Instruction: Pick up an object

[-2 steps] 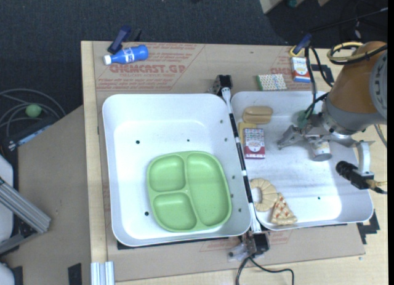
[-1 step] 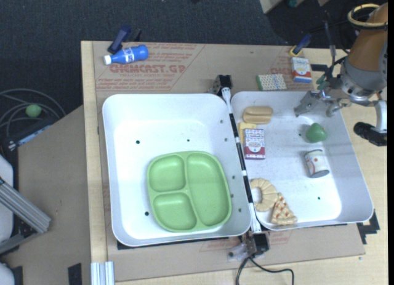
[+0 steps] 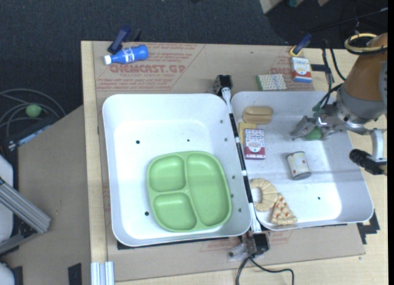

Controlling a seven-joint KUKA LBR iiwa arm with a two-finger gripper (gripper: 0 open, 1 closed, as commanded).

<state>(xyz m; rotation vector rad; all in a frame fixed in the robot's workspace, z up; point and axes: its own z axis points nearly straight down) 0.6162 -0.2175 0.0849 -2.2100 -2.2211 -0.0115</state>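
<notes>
Your claw is hovering low in the right bin with a green object at its tips

You are looking at the claw (image 3: 309, 128) reaching in from the right over the right bin (image 3: 345, 207), its grey fingers sitting apart and pointing left, and a small green object (image 3: 314, 133) is lying right at the tips; you cannot tell whether it is actually gripped. Below and left of the claw, a small can (image 3: 298, 165) is lying well apart from it. Further left, a bread roll (image 3: 258, 115) and a red-and-white carton (image 3: 254, 143) are sitting by the bin's left wall, and a pizza slice (image 3: 282, 210) is resting near the front corner. In the left bin (image 3: 123, 154) a green divided plate (image 3: 188, 190) is lying flat on the table (image 3: 98, 68)
</notes>
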